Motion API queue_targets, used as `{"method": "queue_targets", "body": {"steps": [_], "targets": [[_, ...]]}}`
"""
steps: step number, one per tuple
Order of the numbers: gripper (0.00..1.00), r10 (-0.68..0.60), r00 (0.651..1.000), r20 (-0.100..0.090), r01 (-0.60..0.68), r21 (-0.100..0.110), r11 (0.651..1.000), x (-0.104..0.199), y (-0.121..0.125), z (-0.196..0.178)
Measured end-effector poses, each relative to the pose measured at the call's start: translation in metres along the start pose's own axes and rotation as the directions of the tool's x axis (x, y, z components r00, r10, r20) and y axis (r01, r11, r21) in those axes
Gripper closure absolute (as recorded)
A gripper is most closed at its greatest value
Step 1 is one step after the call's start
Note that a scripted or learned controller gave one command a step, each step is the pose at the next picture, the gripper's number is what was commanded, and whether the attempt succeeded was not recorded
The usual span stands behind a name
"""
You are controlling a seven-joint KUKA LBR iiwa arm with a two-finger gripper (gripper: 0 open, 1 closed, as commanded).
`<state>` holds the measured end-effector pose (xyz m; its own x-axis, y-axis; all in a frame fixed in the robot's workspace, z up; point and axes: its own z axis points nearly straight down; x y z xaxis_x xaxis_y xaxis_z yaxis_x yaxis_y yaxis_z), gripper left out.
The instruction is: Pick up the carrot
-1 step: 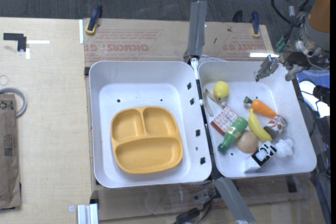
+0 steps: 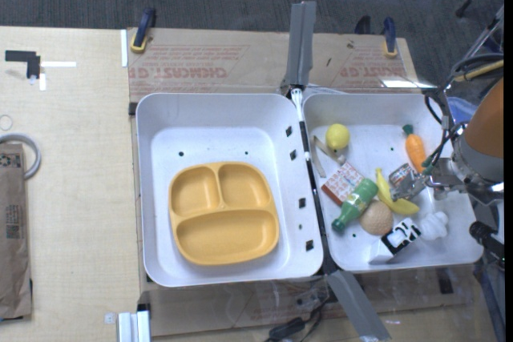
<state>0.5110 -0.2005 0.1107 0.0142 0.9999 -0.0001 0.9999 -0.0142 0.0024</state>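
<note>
Far left of the pincer, on the bare bench, a brown paper bag (image 2: 14, 232) lies at the frame edge; well left of the pincer the left bin (image 2: 152, 172) holds a yellow divided plate (image 2: 224, 212), three compartments, nothing in them; the right bin (image 2: 457, 252) carries the clutter; just left of the pincer and up a bit, a lemon (image 2: 337, 136) near the bin's back; below that a red-and-white carton (image 2: 343, 184) lying flat, touching a green bottle (image 2: 354, 204) on its side; a brown round item (image 2: 375, 218), maybe a potato or bread roll, touches the bottle's right side; a banana (image 2: 393, 199) curves right beside the pincer tips; a black-and-white object (image 2: 399, 236) and a white item (image 2: 435, 225) sit below the pincer near the front wall; the carrot (image 2: 414, 150), orange with green top, lies just above the pincer, close to the bin's back right, apart from the fingers, not touched; the gripper (image 2: 409, 182) is low in the bin, metal fingers aimed left over the banana area; looks slightly spread with nothing visibly between the fingers, though small and cluttered so not certain; progress judgement: carrot not yet picked, resting on the bin floor; left to do: shift the pincer toward the back over the carrot, align, clamp, lift; risk: grabbing the banana instead.
</note>
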Motion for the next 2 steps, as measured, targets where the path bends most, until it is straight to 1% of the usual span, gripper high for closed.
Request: {"method": "queue_targets", "body": {"steps": [1,2], "targets": [[0.0,-0.183,0.983,0.003,0.183,-0.005,0.983,0.044,-0.017,0.016],[0.0,0.045,0.999,0.002,-0.045,0.003,0.999,0.016,0.025,-0.089]]}}
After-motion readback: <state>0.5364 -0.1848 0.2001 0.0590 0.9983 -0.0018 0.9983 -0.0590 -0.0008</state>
